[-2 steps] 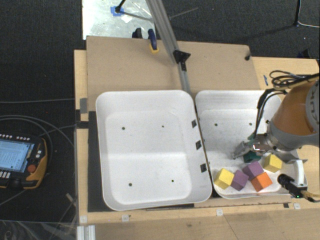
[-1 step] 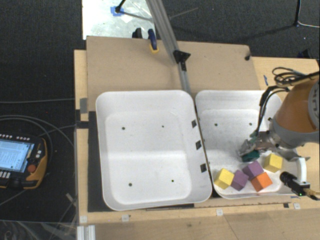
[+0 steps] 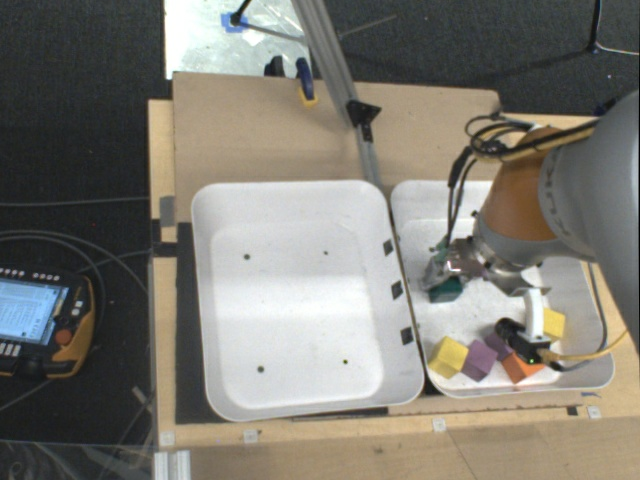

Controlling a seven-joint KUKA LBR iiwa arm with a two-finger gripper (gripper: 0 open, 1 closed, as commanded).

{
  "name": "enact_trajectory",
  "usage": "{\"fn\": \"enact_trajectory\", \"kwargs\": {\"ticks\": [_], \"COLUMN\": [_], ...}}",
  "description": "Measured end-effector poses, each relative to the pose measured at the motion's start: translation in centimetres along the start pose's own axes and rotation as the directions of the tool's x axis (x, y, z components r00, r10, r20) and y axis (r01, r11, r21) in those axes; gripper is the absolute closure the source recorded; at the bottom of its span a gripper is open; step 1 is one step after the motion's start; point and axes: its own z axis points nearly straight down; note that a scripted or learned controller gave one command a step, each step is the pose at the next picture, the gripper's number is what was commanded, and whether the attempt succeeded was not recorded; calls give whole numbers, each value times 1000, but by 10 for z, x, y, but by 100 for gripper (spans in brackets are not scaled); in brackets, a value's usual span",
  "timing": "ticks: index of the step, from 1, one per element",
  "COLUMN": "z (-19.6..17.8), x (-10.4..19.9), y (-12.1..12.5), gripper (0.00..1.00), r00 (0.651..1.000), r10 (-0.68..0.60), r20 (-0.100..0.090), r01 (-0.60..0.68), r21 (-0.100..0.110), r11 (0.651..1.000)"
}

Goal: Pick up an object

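Reaching in from the right, grey arm [image 3: 590, 183] bent low over the right bin [image 3: 420, 208], orange band [image 3: 515, 203] just above the wrist. Jaws [image 3: 441, 276] down near that bin's left wall, about halfway along it, right over a dark green block [image 3: 446, 288]. Touching or clamping that block? Cannot tell from up here; open or clenched, cannot tell either.

Tight quarters on that side: green block close to the wall shared with the left bin [image 3: 300, 298], black clips along the seam. More room toward the back of the right bin, bare white floor behind the wrist.

Along the right bin's front edge, a cluster: yellow block [image 3: 449, 356] at the left, purple block [image 3: 481, 359] just beside it, orange block [image 3: 519, 367] further right, partly under a black piece. Another yellow block [image 3: 552, 323] behind, next to a white piece. Cables looping off the wrist and trailing over the front right corner.

Both bins side by side on the tan worktop [image 3: 250, 128]. Handheld pendant [image 3: 40, 313] with a lit screen off to the far left, on the dark floor.
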Motion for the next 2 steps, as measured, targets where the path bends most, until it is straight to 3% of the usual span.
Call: {"fn": "enact_trajectory", "kwargs": {"ticks": [1, 2], "z": [-104, -99], "x": [65, 147], "y": [-67, -47], "gripper": [100, 100], "r00": [1000, 1000], "r10": [3, -1], "r20": [0, 0], "r01": [-3, 1], "r21": [0, 3], "r11": [1000, 1000]}}
